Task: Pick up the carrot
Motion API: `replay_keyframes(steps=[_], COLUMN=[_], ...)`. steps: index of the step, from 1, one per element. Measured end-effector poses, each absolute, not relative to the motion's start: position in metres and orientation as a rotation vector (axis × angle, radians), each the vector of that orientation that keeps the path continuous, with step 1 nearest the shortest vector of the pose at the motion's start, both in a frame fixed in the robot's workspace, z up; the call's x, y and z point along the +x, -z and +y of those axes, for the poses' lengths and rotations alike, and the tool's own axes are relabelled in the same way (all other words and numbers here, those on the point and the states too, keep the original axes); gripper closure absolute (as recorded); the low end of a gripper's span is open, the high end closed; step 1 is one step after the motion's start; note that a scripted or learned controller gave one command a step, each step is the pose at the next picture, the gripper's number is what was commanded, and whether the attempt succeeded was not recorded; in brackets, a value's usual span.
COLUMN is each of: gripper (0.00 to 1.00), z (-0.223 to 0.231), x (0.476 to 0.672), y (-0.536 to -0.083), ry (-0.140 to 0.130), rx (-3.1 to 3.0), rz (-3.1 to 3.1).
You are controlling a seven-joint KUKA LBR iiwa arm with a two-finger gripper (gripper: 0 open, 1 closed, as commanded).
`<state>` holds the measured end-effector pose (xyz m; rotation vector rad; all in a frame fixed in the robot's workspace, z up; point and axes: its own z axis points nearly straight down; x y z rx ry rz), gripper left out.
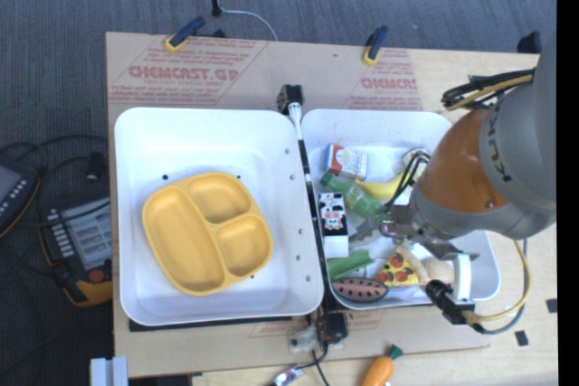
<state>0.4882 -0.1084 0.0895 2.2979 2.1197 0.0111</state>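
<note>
The arm (479,167) hangs over the right bin (484,271) of toy food, but the carrot (380,370) lies outside it on the counter (181,68), near the front edge. Whether the gripper is open, I cannot tell. Best swing out, forward, descend squarely.

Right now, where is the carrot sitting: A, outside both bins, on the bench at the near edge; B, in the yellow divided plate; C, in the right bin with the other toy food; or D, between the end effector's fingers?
A: the carrot lies on the bench below the right bin, outside its rim, apart from the arm that reaches over that bin.
</note>
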Motion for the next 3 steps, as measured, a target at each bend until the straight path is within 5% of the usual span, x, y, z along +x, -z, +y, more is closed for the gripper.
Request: replay_keyframes(steps=[1, 2, 3], gripper=[0.00, 1.00, 1.00], z=[-0.147, -0.148, 0.013], x=[0.488, 0.489, 0.488], y=[-0.089, -0.100, -0.184], ry=[-0.010, -0.011, 0.001], rx=[1.815, 1.815, 2.029], rz=[2.555, 2.550, 2.400])
